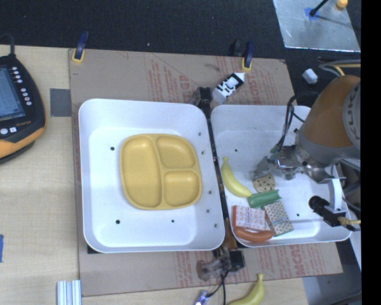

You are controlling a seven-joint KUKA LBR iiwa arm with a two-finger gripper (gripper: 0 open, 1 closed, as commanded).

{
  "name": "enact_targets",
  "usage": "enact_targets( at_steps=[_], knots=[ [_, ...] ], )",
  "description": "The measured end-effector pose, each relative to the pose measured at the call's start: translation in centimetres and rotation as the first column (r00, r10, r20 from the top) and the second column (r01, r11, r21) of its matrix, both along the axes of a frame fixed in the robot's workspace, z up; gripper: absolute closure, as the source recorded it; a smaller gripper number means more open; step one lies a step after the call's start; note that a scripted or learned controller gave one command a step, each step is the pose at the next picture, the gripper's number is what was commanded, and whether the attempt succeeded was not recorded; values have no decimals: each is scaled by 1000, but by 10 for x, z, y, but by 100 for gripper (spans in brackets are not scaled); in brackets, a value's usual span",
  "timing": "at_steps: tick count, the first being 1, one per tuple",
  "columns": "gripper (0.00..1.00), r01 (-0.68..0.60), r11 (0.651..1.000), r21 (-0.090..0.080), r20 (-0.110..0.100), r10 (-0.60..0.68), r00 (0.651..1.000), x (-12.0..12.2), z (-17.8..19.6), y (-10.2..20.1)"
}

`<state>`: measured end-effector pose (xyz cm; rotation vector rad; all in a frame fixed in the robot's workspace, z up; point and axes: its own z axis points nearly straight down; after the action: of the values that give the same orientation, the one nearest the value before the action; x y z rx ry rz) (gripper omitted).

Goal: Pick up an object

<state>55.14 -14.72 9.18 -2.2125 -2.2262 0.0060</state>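
Pincer (267,169) low in the right white bin (241,122) beside a small speckled cracker (263,183) — grip state I cannot tell — nothing lifted yet.

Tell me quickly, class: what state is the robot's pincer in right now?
Pincer: low in the right shallow white bin, just above a small tan cracker; open or closed cannot be told.

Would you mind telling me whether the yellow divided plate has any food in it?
Empty. The yellow plate lies in the left bin, and all three compartments show bare yellow.
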Motion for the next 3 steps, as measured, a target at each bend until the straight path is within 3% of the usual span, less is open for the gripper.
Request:
enact_targets(
  at_steps=[1,2,3],
  knots=[
    [100,-2,1000,-3,6,2,1000,2,13,-1],
    [0,-3,1000,-3,5,3,1000,2,13,-2],
    [0,0,1000,1,-1,0,1000,3,0,16]
  ],
)
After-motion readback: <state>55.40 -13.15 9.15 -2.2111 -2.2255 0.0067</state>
